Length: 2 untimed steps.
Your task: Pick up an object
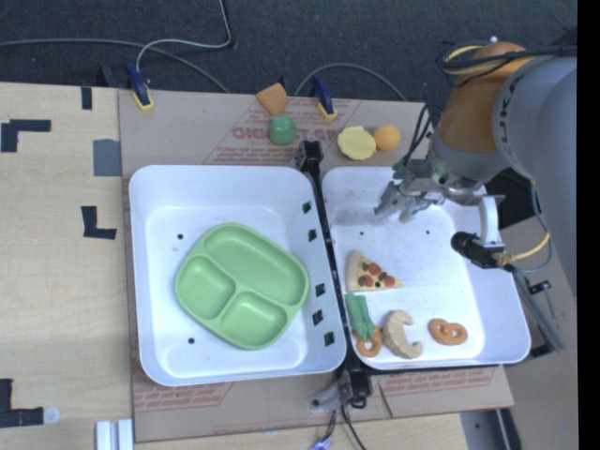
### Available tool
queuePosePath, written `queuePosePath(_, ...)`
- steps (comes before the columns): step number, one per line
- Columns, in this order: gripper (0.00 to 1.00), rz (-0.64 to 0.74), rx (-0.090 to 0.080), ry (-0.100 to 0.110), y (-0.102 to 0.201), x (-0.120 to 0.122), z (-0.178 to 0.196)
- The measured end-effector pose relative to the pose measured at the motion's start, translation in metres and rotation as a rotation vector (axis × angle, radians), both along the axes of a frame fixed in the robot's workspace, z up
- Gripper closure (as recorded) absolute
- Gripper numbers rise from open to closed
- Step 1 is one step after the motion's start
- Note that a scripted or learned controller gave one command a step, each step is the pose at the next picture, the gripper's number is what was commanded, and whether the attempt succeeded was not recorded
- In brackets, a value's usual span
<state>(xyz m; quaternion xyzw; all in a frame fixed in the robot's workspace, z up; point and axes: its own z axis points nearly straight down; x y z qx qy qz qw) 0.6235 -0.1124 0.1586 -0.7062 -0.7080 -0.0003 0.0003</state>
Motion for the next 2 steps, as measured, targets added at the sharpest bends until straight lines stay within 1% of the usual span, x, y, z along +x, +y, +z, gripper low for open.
queuePosePath(1, 1.0, 0.0, 0.0, 0.0, 0.0523, -0.0229, 0.0483)
queuePosePath(2, 0.0, -0.001, 0.0, 0.001, 0.0517, -0.0232, 0.0479)
